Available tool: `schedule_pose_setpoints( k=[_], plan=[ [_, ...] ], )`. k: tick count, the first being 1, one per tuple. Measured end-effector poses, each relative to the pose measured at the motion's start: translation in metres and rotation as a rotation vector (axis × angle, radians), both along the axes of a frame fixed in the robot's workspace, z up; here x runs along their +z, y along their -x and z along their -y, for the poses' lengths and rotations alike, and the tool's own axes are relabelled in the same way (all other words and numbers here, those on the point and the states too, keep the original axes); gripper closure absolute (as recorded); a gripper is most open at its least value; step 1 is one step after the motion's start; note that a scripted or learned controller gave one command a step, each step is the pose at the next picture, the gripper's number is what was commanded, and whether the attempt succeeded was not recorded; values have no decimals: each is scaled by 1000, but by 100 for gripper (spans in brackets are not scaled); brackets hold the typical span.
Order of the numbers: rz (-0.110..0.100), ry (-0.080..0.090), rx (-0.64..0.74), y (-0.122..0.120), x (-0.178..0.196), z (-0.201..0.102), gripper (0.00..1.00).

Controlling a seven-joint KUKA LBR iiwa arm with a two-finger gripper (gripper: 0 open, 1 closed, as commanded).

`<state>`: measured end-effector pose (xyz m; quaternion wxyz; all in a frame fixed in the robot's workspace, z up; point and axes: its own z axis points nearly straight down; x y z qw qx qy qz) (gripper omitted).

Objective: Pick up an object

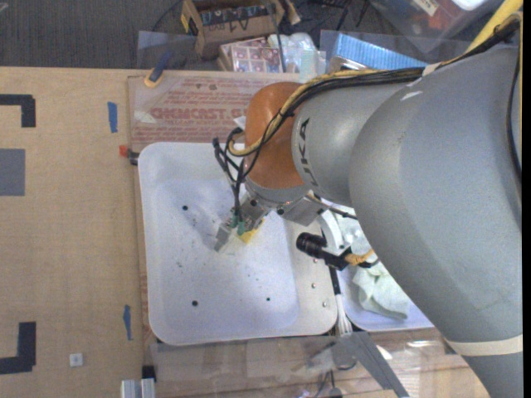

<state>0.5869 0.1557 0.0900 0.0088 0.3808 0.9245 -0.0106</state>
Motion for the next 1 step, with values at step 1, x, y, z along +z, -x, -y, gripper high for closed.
schedule_pose_setpoints(
  k=[1],
  plan=[
    [2, -25, 149, -18, 1, -5, 0]
  ],
)
